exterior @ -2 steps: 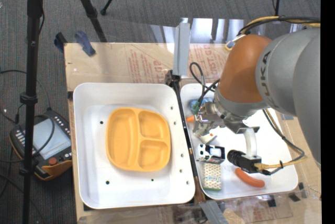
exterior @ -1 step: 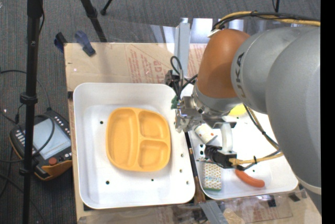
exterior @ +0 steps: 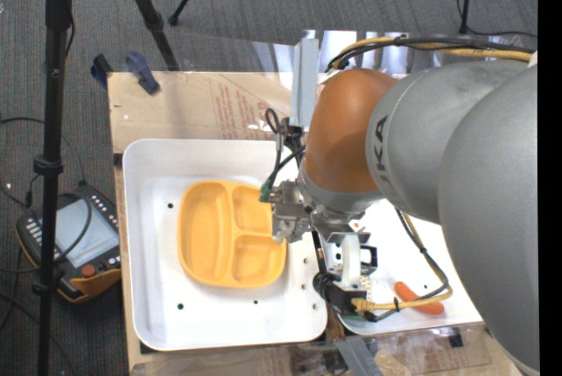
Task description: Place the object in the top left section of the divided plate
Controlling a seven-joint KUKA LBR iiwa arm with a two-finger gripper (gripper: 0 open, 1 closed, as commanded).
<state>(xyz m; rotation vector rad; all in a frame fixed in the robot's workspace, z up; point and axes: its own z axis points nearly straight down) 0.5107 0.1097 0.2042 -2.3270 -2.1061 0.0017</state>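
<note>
**A:** Since the arm (exterior: 439, 146) hangs over the seam between the two bins, how much of the job would you call done?

**B:** Very little, by my reading. The yellow divided plate (exterior: 215, 234) sits in the left bin (exterior: 149, 313), and every section I can see shows bare yellow. The one loose thing I can find is a slim orange object (exterior: 426, 305) lying in the right bin (exterior: 421, 247). It is near that bin's front edge and well apart from the plate. I take it to be the thing to be placed.

**A:** And the tool?

**B:** The tool (exterior: 286, 223) is low over the plate's right rim, beside the two smaller sections. Whether it is open or closed I cannot tell, because the wrist hides too much, and I see nothing carried in it. So the pickup, the carry and the drop into the top left section all look to be ahead.

**A:** Any writing you can read?

**B:** The arm carries dark maker's lettering on its grey casing, next to the orange band. From here only the letters "KA" come through. The brown sheet (exterior: 193, 106) on the counter behind the bins has red print, but it is too faint and slanted to read. I see no label on the plate or the orange object.
</note>
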